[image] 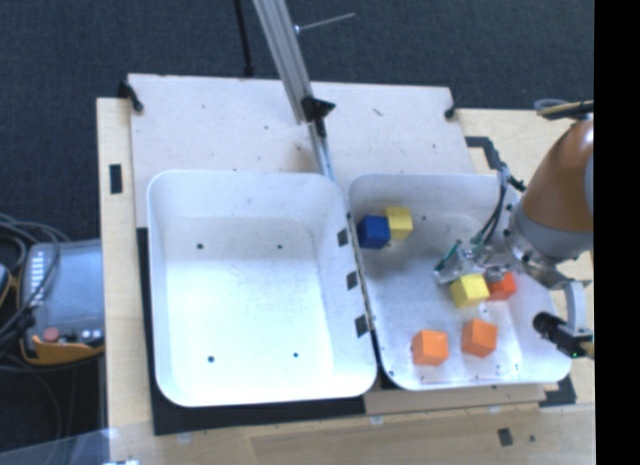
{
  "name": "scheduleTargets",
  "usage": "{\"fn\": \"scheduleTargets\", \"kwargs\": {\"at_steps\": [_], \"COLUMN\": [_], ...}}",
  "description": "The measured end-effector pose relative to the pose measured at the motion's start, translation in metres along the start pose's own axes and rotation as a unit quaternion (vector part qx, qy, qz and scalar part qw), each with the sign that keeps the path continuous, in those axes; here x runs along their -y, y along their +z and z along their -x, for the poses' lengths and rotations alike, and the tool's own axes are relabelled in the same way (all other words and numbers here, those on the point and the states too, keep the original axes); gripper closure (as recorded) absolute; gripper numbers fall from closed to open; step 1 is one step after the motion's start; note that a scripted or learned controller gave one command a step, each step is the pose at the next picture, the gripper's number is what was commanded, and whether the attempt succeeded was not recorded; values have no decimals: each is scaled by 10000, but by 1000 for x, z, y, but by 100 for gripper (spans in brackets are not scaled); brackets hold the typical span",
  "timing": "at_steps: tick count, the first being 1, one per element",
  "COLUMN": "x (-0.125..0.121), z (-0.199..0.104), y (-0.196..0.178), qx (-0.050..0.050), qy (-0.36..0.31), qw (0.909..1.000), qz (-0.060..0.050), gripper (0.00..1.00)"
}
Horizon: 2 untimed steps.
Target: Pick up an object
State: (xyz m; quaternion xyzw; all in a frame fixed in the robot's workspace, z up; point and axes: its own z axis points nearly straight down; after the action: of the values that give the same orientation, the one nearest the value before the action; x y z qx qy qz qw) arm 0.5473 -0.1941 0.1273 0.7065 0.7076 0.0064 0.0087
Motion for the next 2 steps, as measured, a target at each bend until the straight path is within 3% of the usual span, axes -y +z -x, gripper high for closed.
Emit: {"fn": "scheduleTargets", "kwargs": {"at_steps": [1,2], "x": [-1,-2], "z": [2,5], "y": [-9,-73], "qx": [13,0], "qy": [44,-6], "qw": [10000,10000], "qz": [19,-72], "gripper": [100,100]}}
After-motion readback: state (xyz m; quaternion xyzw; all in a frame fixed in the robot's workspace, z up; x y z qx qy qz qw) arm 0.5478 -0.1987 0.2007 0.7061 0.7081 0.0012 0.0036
